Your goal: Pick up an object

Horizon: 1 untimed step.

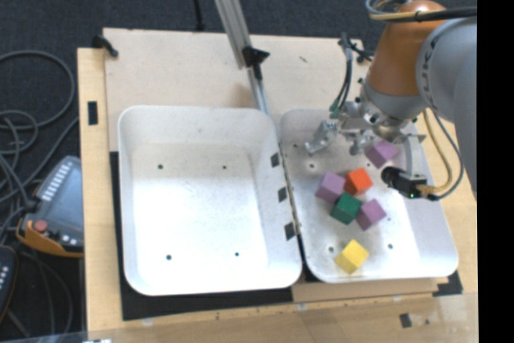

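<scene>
The hand (353,134) hangs low over the far end of the right bin (434,253), under the grey and orange arm (405,52) that comes in from the right. A purple cube (383,151) sits just beside the hand on its right, tucked close under the wrist, and it is the nearest thing to pick. The other blocks lie in a loose cluster toward the near side of the bin: a second purple cube (330,186), an orange cube (359,181) touching it, a green cube (346,208) just below those, a third purple cube (371,214) beside the green one, and a yellow cube (352,256) apart at the near end. None has a long axis to line up with. From the hand, the cluster lies toward the camera and a little left. The metal parts under the wrist blur together at this slant, so I cannot tell how the hand stands, and no block appears to be caught in it. The left bin (144,173) sits alongside on the table (161,60).
</scene>
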Motion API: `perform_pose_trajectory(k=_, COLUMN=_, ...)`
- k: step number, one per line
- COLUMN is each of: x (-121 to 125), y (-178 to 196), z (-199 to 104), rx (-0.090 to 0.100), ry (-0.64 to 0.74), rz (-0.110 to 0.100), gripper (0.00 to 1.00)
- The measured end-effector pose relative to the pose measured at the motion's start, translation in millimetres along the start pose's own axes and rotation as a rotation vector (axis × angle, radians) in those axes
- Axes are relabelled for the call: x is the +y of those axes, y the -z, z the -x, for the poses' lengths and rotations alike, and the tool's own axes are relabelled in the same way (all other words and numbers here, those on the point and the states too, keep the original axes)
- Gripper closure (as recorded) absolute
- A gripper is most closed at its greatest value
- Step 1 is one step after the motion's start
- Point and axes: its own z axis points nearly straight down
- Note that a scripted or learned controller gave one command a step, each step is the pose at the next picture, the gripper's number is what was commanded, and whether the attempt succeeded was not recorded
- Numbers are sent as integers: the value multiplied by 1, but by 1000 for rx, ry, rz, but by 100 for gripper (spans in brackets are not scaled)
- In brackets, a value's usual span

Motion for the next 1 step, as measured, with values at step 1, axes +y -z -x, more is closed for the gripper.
perform_pose_trajectory(k=1, x=-29, y=-51, z=17, rx=-3, ry=3, rz=18, gripper=0)
